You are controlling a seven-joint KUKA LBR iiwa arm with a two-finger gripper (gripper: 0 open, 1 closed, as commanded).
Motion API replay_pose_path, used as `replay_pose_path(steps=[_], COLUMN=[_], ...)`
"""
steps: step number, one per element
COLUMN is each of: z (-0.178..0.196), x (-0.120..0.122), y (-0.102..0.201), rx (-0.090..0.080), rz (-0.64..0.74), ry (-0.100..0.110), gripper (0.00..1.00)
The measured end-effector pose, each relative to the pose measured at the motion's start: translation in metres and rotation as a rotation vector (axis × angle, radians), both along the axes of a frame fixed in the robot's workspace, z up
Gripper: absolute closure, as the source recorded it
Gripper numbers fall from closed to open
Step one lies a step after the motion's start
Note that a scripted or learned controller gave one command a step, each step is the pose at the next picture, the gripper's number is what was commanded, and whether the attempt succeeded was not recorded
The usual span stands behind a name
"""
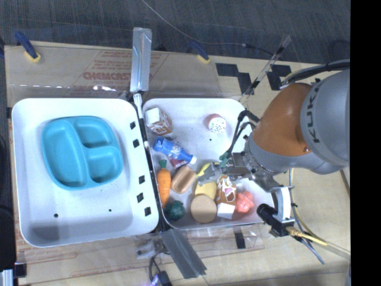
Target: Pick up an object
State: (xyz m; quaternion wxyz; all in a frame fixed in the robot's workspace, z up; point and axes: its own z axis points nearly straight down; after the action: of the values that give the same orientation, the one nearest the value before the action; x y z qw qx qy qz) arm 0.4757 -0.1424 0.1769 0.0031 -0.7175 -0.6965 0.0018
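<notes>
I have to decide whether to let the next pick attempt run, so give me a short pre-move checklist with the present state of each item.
1. Gripper over the right bin, which holds the toys: ok.
2. Something held between the jaws: cannot tell; the wrist hides them.
3. Target reachable: ok; the cluster of yellow piece, round tan piece and pink toy lies right below the wrist.
4. Target isolated: not ok; those pieces are packed touching one another.
5. Carrot and blue bottle clear of the arm: ok.
6. Blue divided tray sitting in the left bin: ok.
</notes>
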Motion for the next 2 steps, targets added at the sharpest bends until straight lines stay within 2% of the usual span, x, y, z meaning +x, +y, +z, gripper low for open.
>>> replay_pose_path(steps=[1, 2], z=[-0.074, -0.083], x=[0.042, 0.055], y=[-0.049, -0.058], rx=[-0.008, -0.004], rz=[0.022, 0.254], ry=[-0.029, -0.012], gripper=[0.0, 0.0])
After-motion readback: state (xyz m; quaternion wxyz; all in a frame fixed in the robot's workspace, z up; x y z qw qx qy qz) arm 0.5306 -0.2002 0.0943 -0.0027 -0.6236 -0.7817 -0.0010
